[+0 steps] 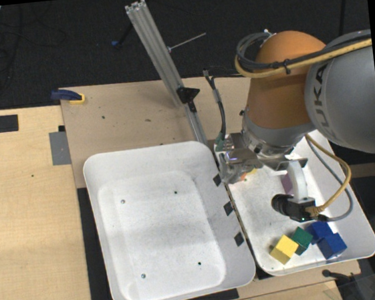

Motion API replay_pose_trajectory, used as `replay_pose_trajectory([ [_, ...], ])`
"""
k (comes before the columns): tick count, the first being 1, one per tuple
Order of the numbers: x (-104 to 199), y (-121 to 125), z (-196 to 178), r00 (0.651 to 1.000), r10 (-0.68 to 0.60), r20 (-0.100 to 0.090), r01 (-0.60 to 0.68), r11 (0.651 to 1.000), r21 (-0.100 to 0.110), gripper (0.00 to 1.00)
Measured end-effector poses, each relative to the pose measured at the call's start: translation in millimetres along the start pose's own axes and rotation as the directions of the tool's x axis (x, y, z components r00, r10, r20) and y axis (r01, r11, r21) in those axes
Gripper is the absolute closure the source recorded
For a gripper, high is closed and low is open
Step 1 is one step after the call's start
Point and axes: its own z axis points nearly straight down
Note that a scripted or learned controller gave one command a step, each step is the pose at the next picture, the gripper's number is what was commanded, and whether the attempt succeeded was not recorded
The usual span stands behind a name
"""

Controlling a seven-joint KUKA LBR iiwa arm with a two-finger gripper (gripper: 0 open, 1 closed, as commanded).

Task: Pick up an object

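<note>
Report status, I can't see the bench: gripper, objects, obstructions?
Gripper low over right bin, far-left corner. Yellow block, green block, blue blocks clustered at near edge, untouched. Nothing blocking them.

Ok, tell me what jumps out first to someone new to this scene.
The big grey arm with its orange band dominates the right, looming over the right bin. Next come the bright blocks at that bin's near end: yellow block, green block, blue blocks. The left bin lies beside it.
</note>
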Motion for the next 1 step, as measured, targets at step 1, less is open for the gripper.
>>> replay_pose_trajectory([
  [1,43.0,-23.4,2.6,1.000,-0.001,0.000,0.001,1.000,0.000,1.00],
])
